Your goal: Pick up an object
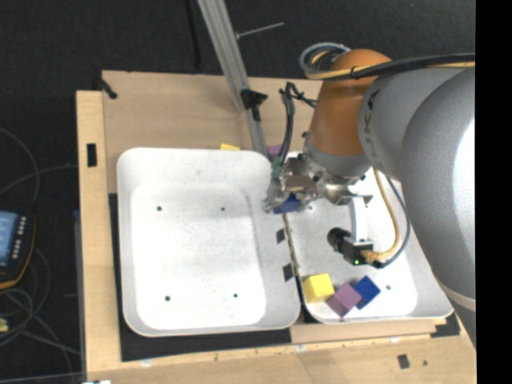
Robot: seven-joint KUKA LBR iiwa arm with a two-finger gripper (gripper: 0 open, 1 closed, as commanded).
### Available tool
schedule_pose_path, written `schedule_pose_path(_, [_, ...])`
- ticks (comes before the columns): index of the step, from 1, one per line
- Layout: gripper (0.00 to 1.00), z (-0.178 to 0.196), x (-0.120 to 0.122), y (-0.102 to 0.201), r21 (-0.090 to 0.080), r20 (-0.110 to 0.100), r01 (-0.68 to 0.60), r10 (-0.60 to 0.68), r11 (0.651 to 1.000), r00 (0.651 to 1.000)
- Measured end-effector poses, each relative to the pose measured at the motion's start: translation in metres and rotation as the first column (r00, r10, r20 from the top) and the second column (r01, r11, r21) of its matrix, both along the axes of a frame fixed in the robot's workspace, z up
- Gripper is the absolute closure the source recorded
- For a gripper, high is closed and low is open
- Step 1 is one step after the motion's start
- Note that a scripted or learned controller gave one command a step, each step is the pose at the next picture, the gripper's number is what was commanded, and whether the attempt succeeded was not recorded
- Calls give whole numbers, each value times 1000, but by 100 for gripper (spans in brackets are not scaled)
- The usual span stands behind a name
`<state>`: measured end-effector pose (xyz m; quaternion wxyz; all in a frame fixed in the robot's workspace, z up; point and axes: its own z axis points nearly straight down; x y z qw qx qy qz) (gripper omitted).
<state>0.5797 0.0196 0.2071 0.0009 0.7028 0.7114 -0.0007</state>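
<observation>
Two white bins sit side by side on the wooden tabletop (168, 110). Far left of the frame, off the tabletop, there's a handheld screen thing (14, 242) with a lit display and some loose cables around it. The left bin (136, 174) takes up the middle-left of the frame, with just a few small dark dots on its floor. A little yellow piece (230, 146) pokes out just behind its back rim, and a grey metal rail (228, 50) runs diagonally from the top centre down toward the gap between the bins.

Right at that gap, around the centre of the frame, the gripper (284, 201) hangs over the left edge of the right bin (404, 298). Something blue (285, 206) shows right at its tip, looks like a small block, but I honestly can't tell if it's pinched between the fingers or just lying under them, and I can't tell whether they're spread or closed. A bit of purple (274, 150) peeks out just above, behind the wrist.

At the lower right, three blocks cluster near the front of the right bin: a yellow block (318, 286), a purple block (346, 298) touching it, and a blue block (366, 290) right beside that. The arm (432, 134), with its orange band, covers the upper right.
</observation>
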Motion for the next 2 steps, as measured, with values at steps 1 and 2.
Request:
schedule_pose_path(1, [100, -11, -19, -27, 0, -2, 15, -15, 1000, 1000])
schedule_pose_path(2, [100, -8, -33, 23, 3, -1, 6, -6, 1000, 1000])
